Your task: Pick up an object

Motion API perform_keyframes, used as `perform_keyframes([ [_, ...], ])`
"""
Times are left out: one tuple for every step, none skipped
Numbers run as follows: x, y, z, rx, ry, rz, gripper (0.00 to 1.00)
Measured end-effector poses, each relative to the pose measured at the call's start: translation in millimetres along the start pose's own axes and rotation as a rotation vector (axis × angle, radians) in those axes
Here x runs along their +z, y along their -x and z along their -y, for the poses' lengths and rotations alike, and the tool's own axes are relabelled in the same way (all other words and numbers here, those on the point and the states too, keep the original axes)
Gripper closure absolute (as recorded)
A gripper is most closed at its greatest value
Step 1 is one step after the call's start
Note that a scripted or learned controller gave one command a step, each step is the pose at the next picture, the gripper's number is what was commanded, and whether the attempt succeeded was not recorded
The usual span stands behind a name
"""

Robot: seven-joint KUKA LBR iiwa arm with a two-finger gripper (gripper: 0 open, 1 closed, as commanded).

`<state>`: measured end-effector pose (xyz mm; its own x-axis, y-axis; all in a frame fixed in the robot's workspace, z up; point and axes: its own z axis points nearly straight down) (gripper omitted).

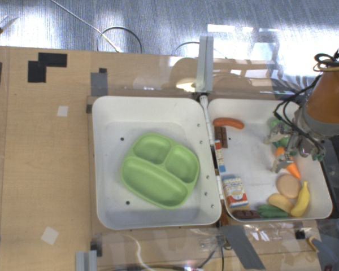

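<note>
My gripper hangs low over the right side of the right bin, under the arm's orange band. A small orange carrot lies right at the gripper's lower edge, with an orange bit showing beneath the gripper body. Just below are a tan egg-shaped piece, a yellow banana and a pale yellow piece. A green pod lies along the bin's front wall.
A red sausage, a brown bar and a small carton lie on the right bin's left side, and a dark bar at its front. The left bin holds a green divided plate.
</note>
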<state>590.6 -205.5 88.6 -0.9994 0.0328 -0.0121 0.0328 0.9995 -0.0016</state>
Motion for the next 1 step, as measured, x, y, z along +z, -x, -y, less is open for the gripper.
perform_keyframes([
  [-16.3,5.8,-0.9,-0.006,-0.004,0.018,1.0],
])
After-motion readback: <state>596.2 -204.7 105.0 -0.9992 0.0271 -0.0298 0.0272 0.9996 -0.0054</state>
